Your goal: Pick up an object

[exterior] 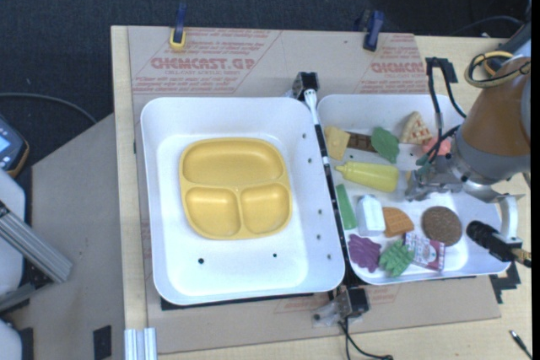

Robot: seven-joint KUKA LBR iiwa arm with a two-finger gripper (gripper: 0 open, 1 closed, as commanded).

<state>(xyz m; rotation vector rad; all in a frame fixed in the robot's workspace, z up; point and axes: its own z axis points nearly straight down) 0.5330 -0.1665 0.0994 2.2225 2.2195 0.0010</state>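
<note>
My gripper [421, 184] is low inside the right bin [337, 110], near its middle, reaching in from the right under the orange band of the arm [498, 122]. It sits just right of a yellow mustard bottle [369, 174] and just above a round brown cookie [441, 225]. A small red-pink item [434, 148] shows at the wrist's upper edge, partly hidden by the arm. A pizza slice [415, 129], a green leaf piece [386, 142] and a yellow cheese wedge [337, 142] lie at the far side of the bin.
The left bin [160, 181] holds a yellow three-compartment plate [234, 186]. Near the right bin's front lie a white block [370, 214], an orange piece [397, 221], purple grapes [364, 251], green broccoli [395, 258], a pink packet [424, 251] and a green bean [345, 206].
</note>
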